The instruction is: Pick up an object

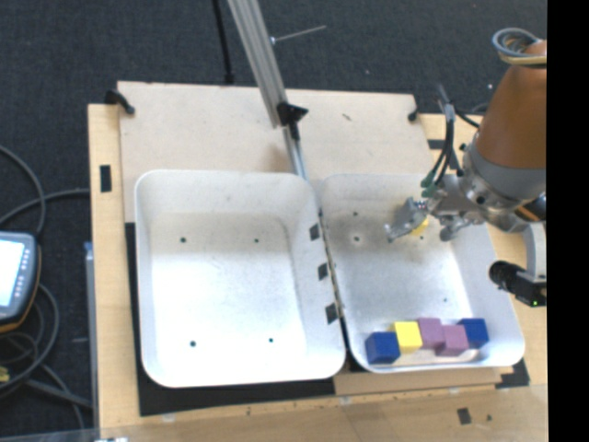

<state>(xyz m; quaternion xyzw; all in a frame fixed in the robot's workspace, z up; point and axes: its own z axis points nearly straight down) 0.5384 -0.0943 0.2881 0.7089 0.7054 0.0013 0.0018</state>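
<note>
My gripper point(424, 226) hangs over the upper part of the right bin point(368, 274), below the arm's orange band point(515, 109). Its two grey fingers point(401, 222) stand apart, so it is open. A small yellow piece point(420, 230) shows in the gap between them; I cannot tell whether they touch it. Along the bin's front edge lies a row of blocks: a blue one point(382, 347), a yellow one point(408, 335), two purple ones point(442, 334) and another blue one point(474, 331).
The left bin point(230, 274) sits beside the right one, with a raised divider point(327, 265) between them. A slanted metal pole point(262, 58) rises from behind the bins. A handheld pendant point(14, 279) and cables lie off the bench at left.
</note>
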